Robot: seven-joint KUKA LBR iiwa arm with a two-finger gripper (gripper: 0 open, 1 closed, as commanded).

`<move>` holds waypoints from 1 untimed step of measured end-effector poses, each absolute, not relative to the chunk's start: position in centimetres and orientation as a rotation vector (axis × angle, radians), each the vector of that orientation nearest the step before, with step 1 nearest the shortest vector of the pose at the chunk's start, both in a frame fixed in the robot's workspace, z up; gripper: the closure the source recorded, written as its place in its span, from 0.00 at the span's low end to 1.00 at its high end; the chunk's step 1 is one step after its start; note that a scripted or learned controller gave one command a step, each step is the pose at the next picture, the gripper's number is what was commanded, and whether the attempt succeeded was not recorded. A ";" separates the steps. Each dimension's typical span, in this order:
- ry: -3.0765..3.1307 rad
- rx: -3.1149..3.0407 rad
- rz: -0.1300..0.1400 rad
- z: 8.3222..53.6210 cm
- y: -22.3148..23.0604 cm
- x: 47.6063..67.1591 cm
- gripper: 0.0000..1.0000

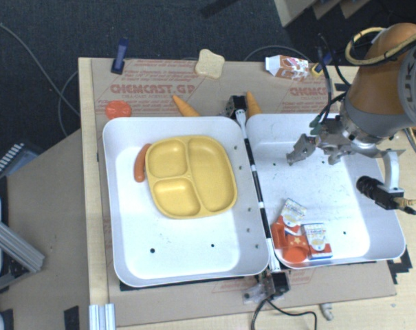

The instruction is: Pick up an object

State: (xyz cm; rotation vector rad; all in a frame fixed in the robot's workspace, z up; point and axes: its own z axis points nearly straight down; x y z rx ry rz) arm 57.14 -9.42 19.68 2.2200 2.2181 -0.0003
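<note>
Over the far part of the right bin (pixel 373 205) we see the gripper (pixel 316 149), its fingers splayed apart with nothing between them, hanging above bare white floor. What we would pick lies well toward the near-left of it: a small heap in the bin's near-left corner, made of a crumpled wrapper (pixel 292 210), a red piece (pixel 288 243) under it, and a small carton (pixel 316 239) just right of the red piece. These touch or overlap one another, so we judge that a clean grip on just one will be hard; the carton looks the most regular, its long axis running roughly left to right. The heap sits close to the bin's left wall and near rim, which leaves little room for a finger on those sides, while the right and far sides are open floor. A black tool (pixel 376 191) on the arm hangs over the right side of the bin, apart from the heap. In the left bin (pixel 125 205) a yellow tray (pixel 190 176) rests with a sausage (pixel 139 163) touching its left edge; both lie farther from the gripper, across the divider (pixel 256 184).
</note>
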 end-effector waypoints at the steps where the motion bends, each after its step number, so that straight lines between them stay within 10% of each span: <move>1: 2.223 2.224 -0.002 18.4 -7.8 54.8 0.00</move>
